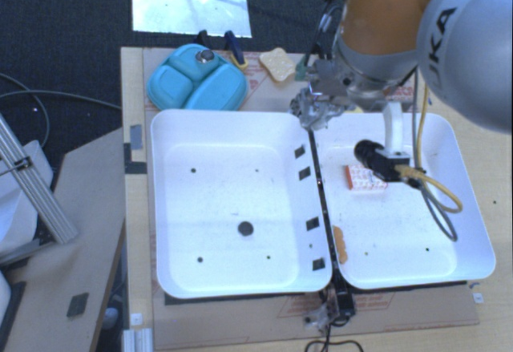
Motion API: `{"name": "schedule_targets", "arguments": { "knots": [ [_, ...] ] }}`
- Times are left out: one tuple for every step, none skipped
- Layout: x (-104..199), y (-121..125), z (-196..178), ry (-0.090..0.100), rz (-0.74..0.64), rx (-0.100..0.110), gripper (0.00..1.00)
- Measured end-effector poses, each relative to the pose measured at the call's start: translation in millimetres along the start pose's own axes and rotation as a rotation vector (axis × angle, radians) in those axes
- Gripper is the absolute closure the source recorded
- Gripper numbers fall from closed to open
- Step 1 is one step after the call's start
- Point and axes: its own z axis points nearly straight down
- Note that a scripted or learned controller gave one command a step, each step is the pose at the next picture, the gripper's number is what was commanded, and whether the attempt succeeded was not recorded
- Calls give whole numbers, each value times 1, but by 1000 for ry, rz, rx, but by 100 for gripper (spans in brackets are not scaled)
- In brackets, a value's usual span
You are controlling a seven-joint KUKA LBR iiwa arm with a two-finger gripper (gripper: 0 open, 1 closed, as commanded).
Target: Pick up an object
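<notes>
White bins sit side by side on the tan bench (401,320), touching along a shared middle edge. Left bin (208,182): one small dark round disc (245,228) on the floor, a bit toward the near edge and right of centre, well clear of every wall. Right bin (409,246): a red-and-white block (365,178) lying flat in the left half, roughly midway between far and near edges; a small orange-brown piece (340,244) against the left wall, toward the near-left corner, apart from the block. Grey arm with orange band (393,6) comes in from the right and fills the upper right of the view. Gripper (314,111) hangs over the far end of the shared middle edge, about where the two bins' far corners meet, away from all three loose objects. Whether it is spread or closed cannot be told from this angle, and nothing is visibly pinched in it. Behind the left bin's far edge, on the bench, a light blue lidded container (196,79); to its right, near the bench's far edge, a beige sponge-like piece (278,63). Small black tabs (304,174) run along the middle edge.
</notes>
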Motion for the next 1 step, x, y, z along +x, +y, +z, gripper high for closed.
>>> {"name": "schedule_targets", "arguments": {
  "knots": [
    [0,1,-11,0,-5,-2,100]
  ]
}}
